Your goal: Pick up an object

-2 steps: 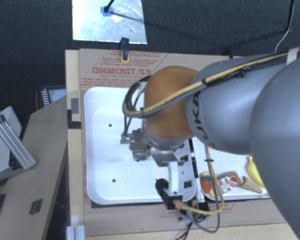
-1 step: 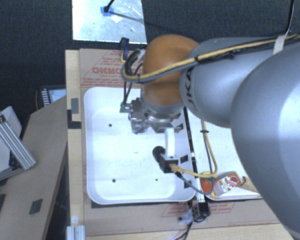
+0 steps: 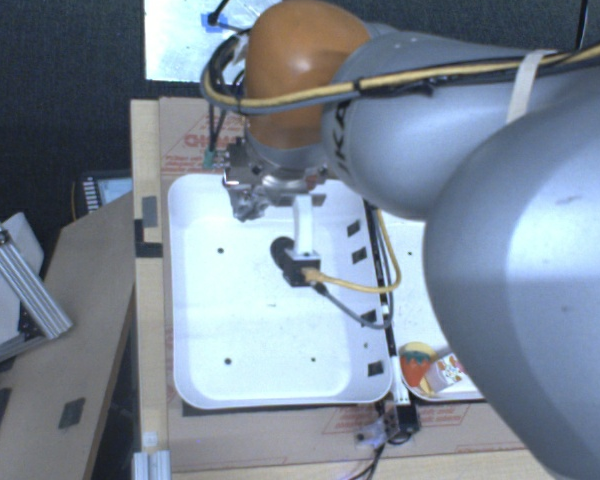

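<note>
My gripper hangs over the far part of the left white bin, close to its back wall, under the orange band of the wrist. Nothing shows between it and the bin floor. In the right bin, at its near left corner, lies an orange and red round object with a small white and red packet against it. The big grey arm hides most of the right bin.
A black divider strip with clips runs between the two bins. The bench's cardboard edge lies left of the left bin. An aluminium frame stands off the bench at far left.
</note>
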`<state>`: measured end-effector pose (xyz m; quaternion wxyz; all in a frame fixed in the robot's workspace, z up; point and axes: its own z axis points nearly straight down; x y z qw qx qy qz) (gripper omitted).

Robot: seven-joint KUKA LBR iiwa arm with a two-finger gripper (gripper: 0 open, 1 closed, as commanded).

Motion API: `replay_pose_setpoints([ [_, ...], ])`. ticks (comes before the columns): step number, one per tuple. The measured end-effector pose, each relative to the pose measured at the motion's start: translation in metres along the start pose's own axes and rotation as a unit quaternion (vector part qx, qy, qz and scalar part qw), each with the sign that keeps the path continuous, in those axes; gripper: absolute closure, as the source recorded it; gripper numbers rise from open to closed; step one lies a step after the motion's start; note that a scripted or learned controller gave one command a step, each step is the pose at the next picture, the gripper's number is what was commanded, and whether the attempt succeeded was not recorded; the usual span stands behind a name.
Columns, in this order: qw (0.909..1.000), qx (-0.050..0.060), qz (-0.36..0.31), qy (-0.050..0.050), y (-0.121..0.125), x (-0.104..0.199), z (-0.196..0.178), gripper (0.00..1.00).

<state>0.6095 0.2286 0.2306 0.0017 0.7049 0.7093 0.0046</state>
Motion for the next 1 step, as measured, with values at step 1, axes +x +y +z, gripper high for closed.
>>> replay_pose_setpoints([
  [1,1.0000,0.002,0.001,-0.001,0.0519,0.0058,0.0094,1.00],
])
